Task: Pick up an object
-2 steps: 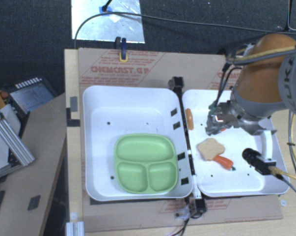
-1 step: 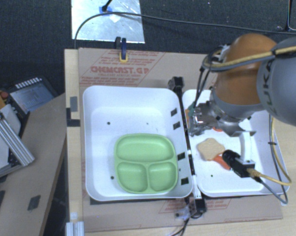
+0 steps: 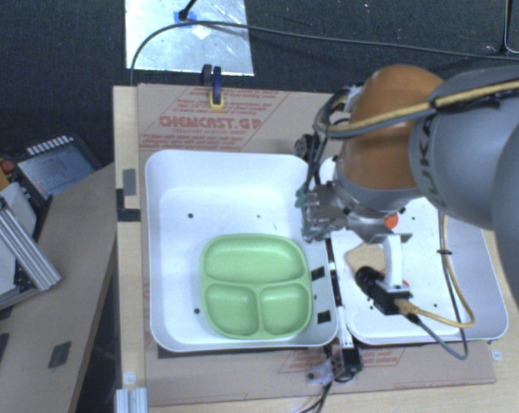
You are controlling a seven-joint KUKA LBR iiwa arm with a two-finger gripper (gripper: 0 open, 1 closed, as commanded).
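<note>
step: we judge approach, nothing picked | jaws (image 3: pixel 315 227): we cannot tell their state, centre frame by the bins' divider | green tray (image 3: pixel 256 285): lower centre, left bin (image 3: pixel 169 231) | next: descend onto an object, grip

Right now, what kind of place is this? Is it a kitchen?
Probably not a kitchen; it looks like a robot lab. A big grey arm reaches over two white bins on a bench, cables trail about, and the green plate looks like a practice object.
</note>
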